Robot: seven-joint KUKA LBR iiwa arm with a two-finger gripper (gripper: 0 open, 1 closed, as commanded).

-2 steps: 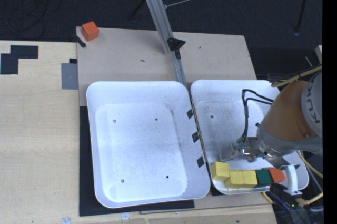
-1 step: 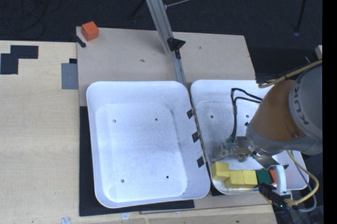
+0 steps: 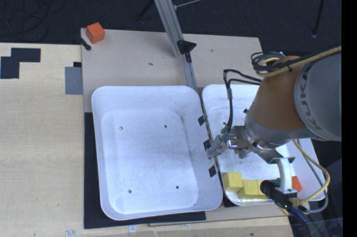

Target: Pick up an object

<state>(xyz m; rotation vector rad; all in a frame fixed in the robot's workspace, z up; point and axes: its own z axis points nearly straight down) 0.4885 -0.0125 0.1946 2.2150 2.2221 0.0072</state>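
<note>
A grey aluminium rail (image 3: 170, 21) slants down from the top centre of the frame to the seam between the two white bins, with small black clips along that seam. An orange cube (image 3: 96, 32) sits on the desk (image 3: 139, 57) at the upper left, well apart from both bins. Black and yellow cables loop above and below the arm on the right. The left bin (image 3: 148, 152) takes up the middle of the frame. The arm's orange band and grey body cover much of the right bin (image 3: 215, 97). The hand (image 3: 226, 141) hangs low over the right bin's left side; I cannot tell how it is set or whether it has anything. Two yellow blocks (image 3: 242, 184) lie touching in the bin's lower part, just below the hand, pale and square-edged. A small orange piece (image 3: 296, 184) shows near the lower right rim.
</note>
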